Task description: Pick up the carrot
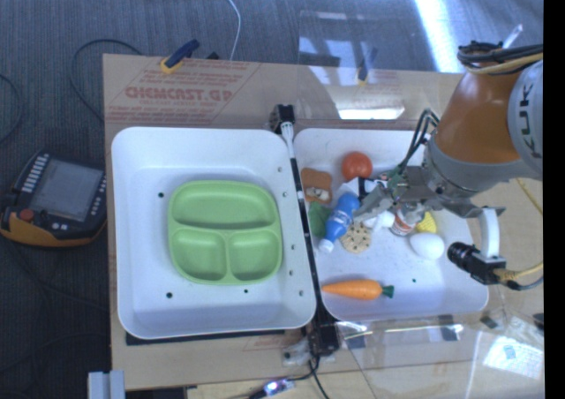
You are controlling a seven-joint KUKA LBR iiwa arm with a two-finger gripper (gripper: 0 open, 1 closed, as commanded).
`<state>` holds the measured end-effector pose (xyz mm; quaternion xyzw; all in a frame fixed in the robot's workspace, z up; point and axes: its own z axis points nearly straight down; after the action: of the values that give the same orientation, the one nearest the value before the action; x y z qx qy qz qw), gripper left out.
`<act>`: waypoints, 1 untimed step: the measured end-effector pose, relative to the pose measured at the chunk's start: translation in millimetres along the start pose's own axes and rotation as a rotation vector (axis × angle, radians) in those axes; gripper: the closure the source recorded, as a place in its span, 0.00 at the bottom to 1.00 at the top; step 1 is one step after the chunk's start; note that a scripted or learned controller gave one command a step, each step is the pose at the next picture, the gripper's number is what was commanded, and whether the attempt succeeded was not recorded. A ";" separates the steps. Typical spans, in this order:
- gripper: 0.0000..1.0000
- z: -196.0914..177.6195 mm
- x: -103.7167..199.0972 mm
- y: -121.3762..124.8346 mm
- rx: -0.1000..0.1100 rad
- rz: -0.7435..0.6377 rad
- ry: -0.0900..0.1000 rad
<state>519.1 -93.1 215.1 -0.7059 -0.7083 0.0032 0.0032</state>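
Nearest the lens, along the front edge of the right bin (459,296): carrot (353,289), orange with a small green tip pointing right, flat on the white floor, lengthwise left to right. Well apart from the gripper (395,205), with bare floor between.

Farther back in the same bin, a cluster of small items: blue bottle (340,217) tilted, white cap toward the divider; round speckled cookie (357,237) just beside the bottle's lower end; brown packet (315,185) close to the left wall; red-orange ball (357,165) behind them; white egg (427,246) toward the right, with a yellow piece (427,223) just behind it.

Above that cluster, reaching in from the right: grey arm with its orange band (477,119), wrist low over the middle of the bin. Gripper among the clutter, near the bottle and cookie, beside a small red-and-white item (403,222). Open or closed: cannot tell, dark parts overlapping the objects beneath. Nothing seen clamped.

Left bin (132,212): green divided plate (226,230) with three compartments, roughly centred.

Off the bench to the left, on the dark carpet: handheld pendant (55,199) with a screen.
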 end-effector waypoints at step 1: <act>0.00 36.8 23.6 -36.9 0.005 -0.057 0.001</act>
<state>481.9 -69.7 178.6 -0.6853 -0.7282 0.0046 0.0053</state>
